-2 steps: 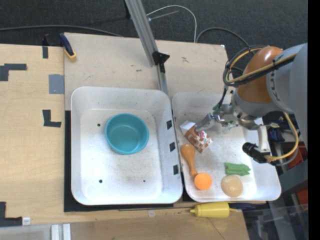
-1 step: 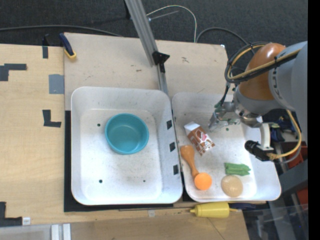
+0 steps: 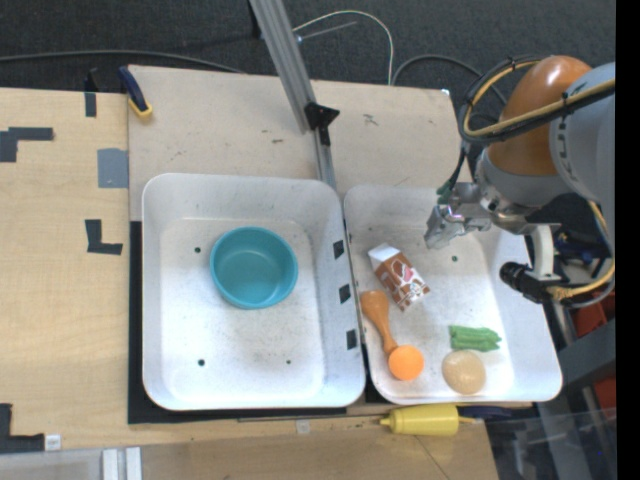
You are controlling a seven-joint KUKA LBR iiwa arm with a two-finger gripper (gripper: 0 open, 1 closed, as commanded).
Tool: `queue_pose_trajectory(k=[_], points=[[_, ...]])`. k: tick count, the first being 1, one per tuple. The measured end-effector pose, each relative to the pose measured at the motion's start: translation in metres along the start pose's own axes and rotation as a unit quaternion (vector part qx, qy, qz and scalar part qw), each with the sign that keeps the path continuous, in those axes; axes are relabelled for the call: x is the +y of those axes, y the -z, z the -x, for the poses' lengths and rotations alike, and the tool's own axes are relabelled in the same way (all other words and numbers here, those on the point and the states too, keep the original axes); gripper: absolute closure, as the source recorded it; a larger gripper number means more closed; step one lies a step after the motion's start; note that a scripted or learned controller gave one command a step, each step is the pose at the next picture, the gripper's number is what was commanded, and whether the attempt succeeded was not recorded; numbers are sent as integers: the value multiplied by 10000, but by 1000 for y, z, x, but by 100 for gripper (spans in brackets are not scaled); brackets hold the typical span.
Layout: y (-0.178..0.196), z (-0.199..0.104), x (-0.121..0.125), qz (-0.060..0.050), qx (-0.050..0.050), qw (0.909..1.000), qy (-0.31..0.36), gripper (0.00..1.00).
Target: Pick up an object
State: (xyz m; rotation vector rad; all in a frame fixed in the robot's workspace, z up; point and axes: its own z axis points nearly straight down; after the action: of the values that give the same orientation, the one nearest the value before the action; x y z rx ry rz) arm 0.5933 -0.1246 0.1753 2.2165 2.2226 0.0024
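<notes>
Nearest me, a yellow bottle (image 3: 424, 420) lies on the bench just outside the right bin (image 3: 520, 368), at its six o'clock. Inside that bin sit an orange toy with a ball end (image 3: 394, 343), a beige round thing (image 3: 464, 372), a green piece (image 3: 474, 338) and a small brown-and-white carton (image 3: 400, 277). A teal bowl (image 3: 253, 266) rests in the left bin (image 3: 170, 268). The gripper (image 3: 441, 230) hangs over the right bin's twelve o'clock corner, the carton off at its seven o'clock; I can't tell how its jaws stand. Nothing looks lifted, so I'd say the pick is yet to come.
</notes>
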Motion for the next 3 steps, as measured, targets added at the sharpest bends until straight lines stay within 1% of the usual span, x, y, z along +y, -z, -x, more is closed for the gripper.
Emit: queue_pose_trajectory(k=[1,2,3], points=[[53,0,1,7,-2,10000,-4,100],[61,-60,4,-18,14,10000,24,100],[65,-107,1,-23,12,10000,19,100]])
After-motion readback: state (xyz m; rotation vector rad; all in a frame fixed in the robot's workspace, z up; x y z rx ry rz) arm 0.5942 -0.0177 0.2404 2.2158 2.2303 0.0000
